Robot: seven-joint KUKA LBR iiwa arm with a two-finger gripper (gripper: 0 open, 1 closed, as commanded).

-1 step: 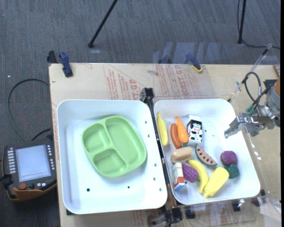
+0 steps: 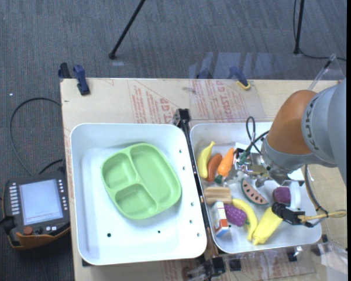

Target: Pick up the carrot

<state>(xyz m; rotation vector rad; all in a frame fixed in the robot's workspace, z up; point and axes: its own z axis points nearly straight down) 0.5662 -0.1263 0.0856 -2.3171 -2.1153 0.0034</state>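
The carrot is orange and lies tilted in the upper left part of the right bin, between a reddish sausage-like piece and my gripper. My gripper hangs low over the bin just right of the carrot, close to its side. Its tips are lost among cables and dark parts. Nothing is visibly held. The grey arm with its orange band comes in from the right and covers the bin's upper right.
A yellow banana lies left of the sausage piece. Below the gripper are a watermelon slice, a purple piece, grapes, a second banana, corn, a tan block and a small carton. The left bin holds a green divided plate.
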